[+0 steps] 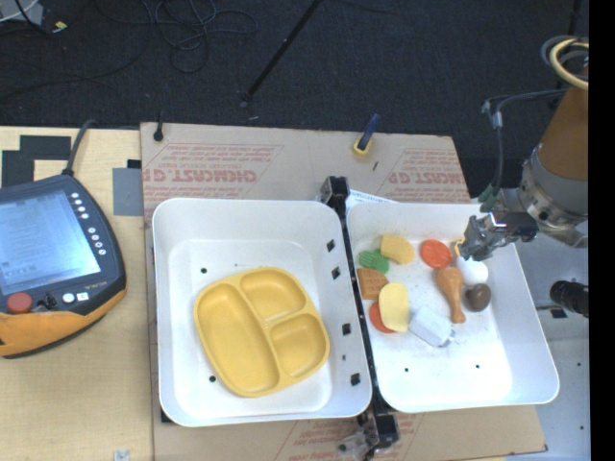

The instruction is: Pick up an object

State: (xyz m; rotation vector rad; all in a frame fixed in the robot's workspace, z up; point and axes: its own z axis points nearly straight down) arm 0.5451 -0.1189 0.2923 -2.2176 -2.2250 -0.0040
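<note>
The right bin (500, 373) holds several toy foods: a red round piece (435, 253), a yellow piece (396, 249), a green piece (374, 260), an orange-brown block (371, 282), a yellow oval on a red disc (393, 306), a brown drumstick (451, 291), a dark brown ball (478, 297), a white egg-like piece (474, 272) and a pale grey block (430, 329). My gripper (475, 243) hangs over the bin's far right part, just above the white piece and right of the red round piece. Nothing shows between its fingers.
The left bin (183, 248) carries a yellow three-compartment tray (259, 329). A teach pendant (53, 253) lies at the left on the bench. Cardboard lies under both bins, with a small blue and yellow clamp (365, 140) at its far edge.
</note>
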